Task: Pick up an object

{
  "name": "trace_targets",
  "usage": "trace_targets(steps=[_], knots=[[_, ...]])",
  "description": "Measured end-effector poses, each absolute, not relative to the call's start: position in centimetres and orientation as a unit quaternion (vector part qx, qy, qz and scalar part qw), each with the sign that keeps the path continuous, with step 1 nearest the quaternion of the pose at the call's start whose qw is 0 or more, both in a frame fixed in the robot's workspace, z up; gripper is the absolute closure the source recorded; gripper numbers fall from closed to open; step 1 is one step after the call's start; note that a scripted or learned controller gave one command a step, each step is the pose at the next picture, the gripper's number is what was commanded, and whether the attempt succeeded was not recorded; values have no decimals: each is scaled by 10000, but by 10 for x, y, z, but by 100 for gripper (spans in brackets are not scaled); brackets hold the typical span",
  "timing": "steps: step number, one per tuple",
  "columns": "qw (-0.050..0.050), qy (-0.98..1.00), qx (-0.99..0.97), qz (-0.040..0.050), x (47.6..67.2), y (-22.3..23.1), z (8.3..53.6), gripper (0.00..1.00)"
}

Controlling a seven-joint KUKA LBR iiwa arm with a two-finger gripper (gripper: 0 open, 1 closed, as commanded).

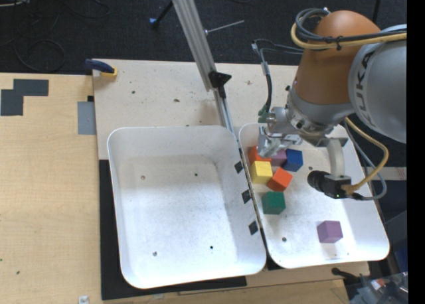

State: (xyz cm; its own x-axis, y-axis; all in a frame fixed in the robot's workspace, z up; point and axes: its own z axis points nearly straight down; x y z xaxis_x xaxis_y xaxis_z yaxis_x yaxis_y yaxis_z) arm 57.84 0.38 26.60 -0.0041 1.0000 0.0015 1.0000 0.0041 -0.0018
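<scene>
The right bin [372,246] holds every block, so the arm is lowered there. The gripper [271,142] is set over the cluster by the dividing wall — yellow cube [261,170], orange cube [281,179] — its grip state cannot be told. A purple cube [329,231] lies well apart.

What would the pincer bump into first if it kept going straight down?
Probably the yellow block, which sits right under the pincer in the right bin. Depth is hard to judge, so it might be the neighbouring red block.
</scene>
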Motion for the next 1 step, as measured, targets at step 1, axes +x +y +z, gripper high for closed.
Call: trace_targets(steps=[1], knots=[[11, -7087, -7055, 4, 593, 60, 260, 100]])
